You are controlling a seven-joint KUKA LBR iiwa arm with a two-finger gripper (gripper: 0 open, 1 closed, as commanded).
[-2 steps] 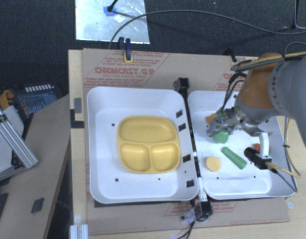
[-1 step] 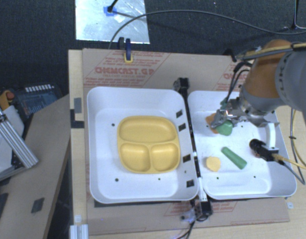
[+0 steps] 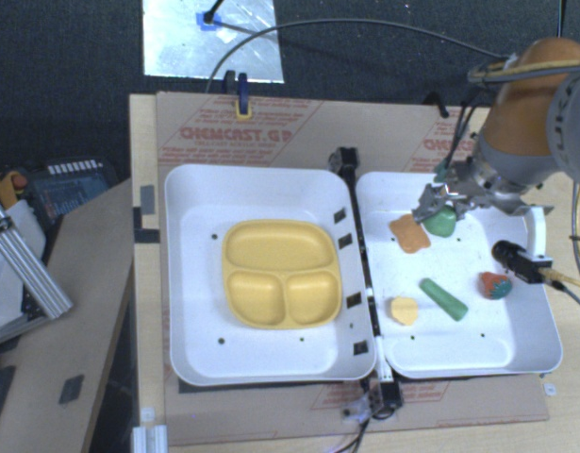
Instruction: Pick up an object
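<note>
1. Here, in the camera view, two white bins sit side by side on the bench; I take the yellow tray (image 3: 276, 273), which has three compartments and lies in the left bin (image 3: 190, 206), as the landmark.
2. The right bin (image 3: 516, 347) lies to the right of the yellow tray, across the dark divider between the bins.
3. The grey arm (image 3: 539, 111), with its orange band, comes in from the right, far from the tray, and bends down over the upper part of the right bin.
4. The gripper (image 3: 439, 211) is low over that bin, up and to the right of the tray, right at a round green object (image 3: 442, 223).
5. The green object sits directly under the fingertips; whether the tool is apart, together or clamped on it cannot be told from this view.
6. An orange piece (image 3: 409, 234) lies just beside the green object, on the side nearer the tray.
7. A long green piece (image 3: 443, 299) lies tilted to the right of the tray, level with its lower compartments.
8. A small yellow piece (image 3: 404, 310) lies near the long green piece's lower left, closest of all to the tray.
9. A red and teal piece (image 3: 496, 285) rests farthest from the tray, near the right bin's right wall.
</note>
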